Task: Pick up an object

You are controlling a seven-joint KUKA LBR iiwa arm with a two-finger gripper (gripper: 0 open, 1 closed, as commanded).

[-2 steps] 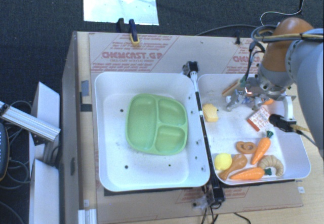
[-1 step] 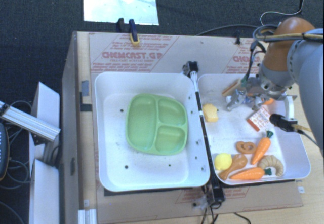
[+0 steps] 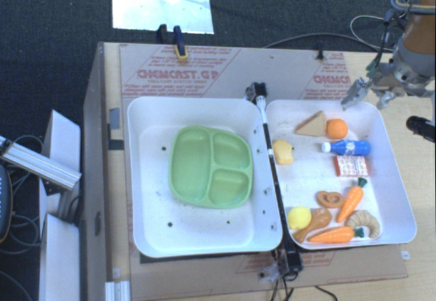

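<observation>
Objects for picking lie in the right bin (image 3: 394, 177), a shallow glossy white tray at the frame's right: a tan wedge (image 3: 311, 124), a round orange (image 3: 336, 129), a blue-and-white bottle (image 3: 347, 148), a red carton (image 3: 351, 166), two tapered carrots (image 3: 350, 201). From here I see the metallic gripper (image 3: 370, 91) at upper right above the bin's far rim, jaws apart, nothing between them. A matte green divided plate (image 3: 210, 166) sits in the left bin (image 3: 146, 136).

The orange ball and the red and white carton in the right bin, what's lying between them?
In the camera view, the blue and white bottle lies on its side between the orange ball and the red and white carton.
</observation>
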